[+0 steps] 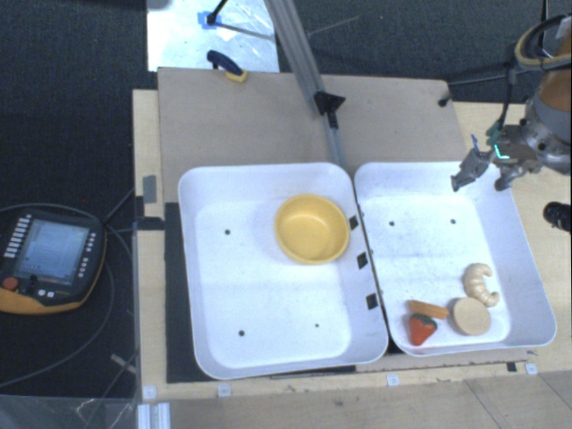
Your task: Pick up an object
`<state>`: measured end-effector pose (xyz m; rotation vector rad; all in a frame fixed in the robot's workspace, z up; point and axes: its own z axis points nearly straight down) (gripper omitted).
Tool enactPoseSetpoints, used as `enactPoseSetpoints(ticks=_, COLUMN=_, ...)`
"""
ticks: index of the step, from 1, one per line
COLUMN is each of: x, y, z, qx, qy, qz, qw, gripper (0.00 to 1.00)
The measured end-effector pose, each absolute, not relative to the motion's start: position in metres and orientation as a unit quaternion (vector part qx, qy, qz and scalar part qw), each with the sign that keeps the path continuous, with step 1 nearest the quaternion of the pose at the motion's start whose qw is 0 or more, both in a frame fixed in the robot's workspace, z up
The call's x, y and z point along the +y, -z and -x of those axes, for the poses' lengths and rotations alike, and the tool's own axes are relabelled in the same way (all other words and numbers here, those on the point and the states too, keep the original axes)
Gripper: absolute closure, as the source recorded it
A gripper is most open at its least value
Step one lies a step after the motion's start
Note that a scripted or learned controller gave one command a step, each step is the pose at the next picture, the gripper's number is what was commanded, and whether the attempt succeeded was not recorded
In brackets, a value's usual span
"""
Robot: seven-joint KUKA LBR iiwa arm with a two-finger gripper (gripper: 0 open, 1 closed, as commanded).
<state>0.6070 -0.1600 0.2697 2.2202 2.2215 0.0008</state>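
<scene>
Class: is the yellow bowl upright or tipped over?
Upright: the yellow bowl in the left bin shows its open mouth and inside.

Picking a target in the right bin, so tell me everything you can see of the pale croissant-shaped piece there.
The pale cream croissant-shaped toy pastry looks like smooth moulded plastic, curved into a crescent with lumpy segments. It lies flat on the floor of the right white bin, near the front right corner, close to the right wall. Its lower end meets or nearly meets the round tan disc-shaped piece just in front of it. Nothing covers it, and the gripper is well away, over the bin's far right edge.
</scene>
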Motion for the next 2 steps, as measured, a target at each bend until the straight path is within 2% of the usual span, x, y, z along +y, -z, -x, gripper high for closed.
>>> enactPoseSetpoints(ticks=1, x=-0.160, y=-0.270, z=-0.607, qx=0.707, qy=-0.0002, qz=-0.707, qw=0.000, gripper=0.00)
enactPoseSetpoints(ticks=2, x=-0.158, y=-0.207, z=-0.605, qx=0.707, qy=0.0012, qz=-0.707, qw=-0.002, gripper=0.00)
